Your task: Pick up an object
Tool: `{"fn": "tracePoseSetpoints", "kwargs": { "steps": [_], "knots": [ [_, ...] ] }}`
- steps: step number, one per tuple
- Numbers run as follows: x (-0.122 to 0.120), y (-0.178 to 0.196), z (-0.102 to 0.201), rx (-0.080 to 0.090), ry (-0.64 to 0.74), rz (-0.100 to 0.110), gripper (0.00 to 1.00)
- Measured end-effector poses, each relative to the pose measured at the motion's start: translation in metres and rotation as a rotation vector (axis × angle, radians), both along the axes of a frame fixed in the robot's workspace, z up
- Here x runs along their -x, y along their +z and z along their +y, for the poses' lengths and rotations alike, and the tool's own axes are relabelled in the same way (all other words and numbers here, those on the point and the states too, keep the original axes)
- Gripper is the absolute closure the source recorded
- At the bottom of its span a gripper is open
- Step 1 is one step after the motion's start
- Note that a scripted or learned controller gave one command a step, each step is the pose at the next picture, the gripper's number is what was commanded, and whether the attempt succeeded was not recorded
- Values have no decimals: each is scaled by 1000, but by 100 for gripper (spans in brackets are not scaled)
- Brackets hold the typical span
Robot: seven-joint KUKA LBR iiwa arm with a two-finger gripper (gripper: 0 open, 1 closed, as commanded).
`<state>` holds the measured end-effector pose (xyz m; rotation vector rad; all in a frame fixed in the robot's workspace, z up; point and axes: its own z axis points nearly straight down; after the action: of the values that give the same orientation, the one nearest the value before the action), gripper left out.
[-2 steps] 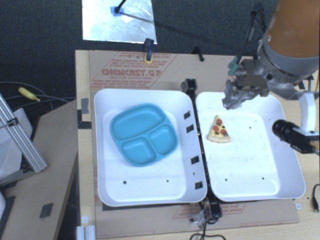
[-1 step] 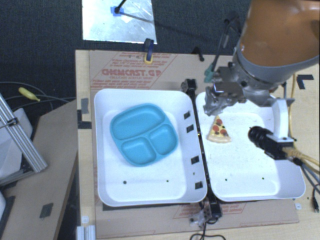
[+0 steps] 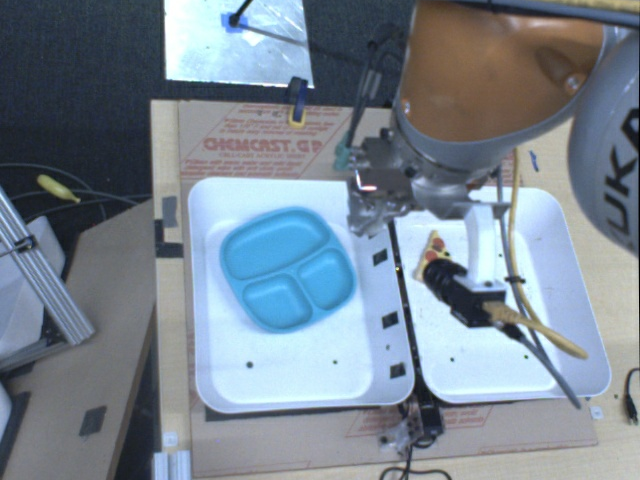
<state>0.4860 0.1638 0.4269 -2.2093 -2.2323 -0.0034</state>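
- Hangs with the tool (image 3: 372,208) low over the ridge where the two shallow bins meet, towards their far end; cannot tell whether set wide or narrow, since the wrist above covers it.
- Shows nothing carried beneath the tool, so counts as early in the task: approach, closing and lift all seem left to do.
- Offers one candidate, a light blue plastic plate with three compartments (image 3: 288,268), lying flat in the left white bin (image 3: 215,368), just beside the tool on the side away from the arm and nearer the camera.
- Looks smooth, shallow and round-cornered; probably grippable only at a rim or a dividing wall.
- Offers another candidate, a small red and yellow piece (image 3: 433,251), in the right white bin (image 3: 560,228), near the tool on the arm's side; partly hidden, too small to name.
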Motion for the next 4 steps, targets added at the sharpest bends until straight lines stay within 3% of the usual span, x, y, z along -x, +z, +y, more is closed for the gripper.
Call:
{"fn": "tracePoseSetpoints", "kwargs": {
  "steps": [1,2,3,4],
  "knots": [
    [-1,12,-4,0,-1,-4,100],
    [-1,101,-70,0,-15,-11,100],
    [1,32,27,1,2,6,100],
    [-1,10,-33,3,-14,0,100]
  ]
}}
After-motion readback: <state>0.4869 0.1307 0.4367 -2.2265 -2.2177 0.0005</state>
